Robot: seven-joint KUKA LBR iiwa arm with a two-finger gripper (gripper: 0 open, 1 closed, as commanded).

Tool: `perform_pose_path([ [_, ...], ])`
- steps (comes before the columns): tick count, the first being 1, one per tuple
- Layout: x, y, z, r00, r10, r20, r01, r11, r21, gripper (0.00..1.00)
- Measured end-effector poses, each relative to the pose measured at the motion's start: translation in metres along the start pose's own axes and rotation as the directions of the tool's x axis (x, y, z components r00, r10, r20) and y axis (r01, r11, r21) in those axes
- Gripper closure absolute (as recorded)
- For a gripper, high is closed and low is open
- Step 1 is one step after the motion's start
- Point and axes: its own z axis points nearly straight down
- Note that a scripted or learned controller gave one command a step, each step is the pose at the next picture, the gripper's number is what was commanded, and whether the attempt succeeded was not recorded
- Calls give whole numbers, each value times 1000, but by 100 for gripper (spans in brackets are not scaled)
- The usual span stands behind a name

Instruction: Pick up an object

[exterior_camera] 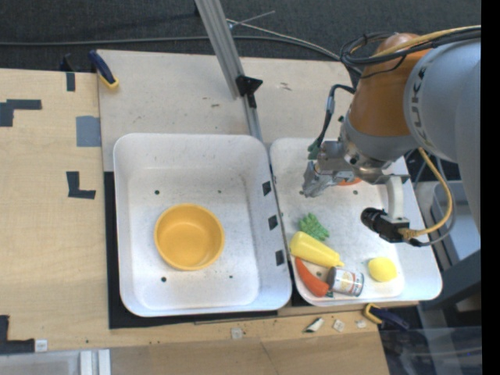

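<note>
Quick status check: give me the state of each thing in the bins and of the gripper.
yellow bowl: upright in the left bin, alone.
corn cob: lying flat, right bin.
carrot: lying flat, beside the corn cob.
small can: on its side.
lemon: resting near the can.
green leafy piece: lying flat.
gripper: above the right bin.

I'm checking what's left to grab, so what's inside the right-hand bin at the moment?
In the right bin: a green leafy piece, a yellow corn-like piece, an orange carrot, a small can and a yellow ball. The arm covers the bin's far part.
</note>
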Motion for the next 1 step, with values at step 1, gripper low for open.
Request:
perform_pose_path([
  [1,57,-6,-6,1000,-2,-1,2,1000,1,100],
])
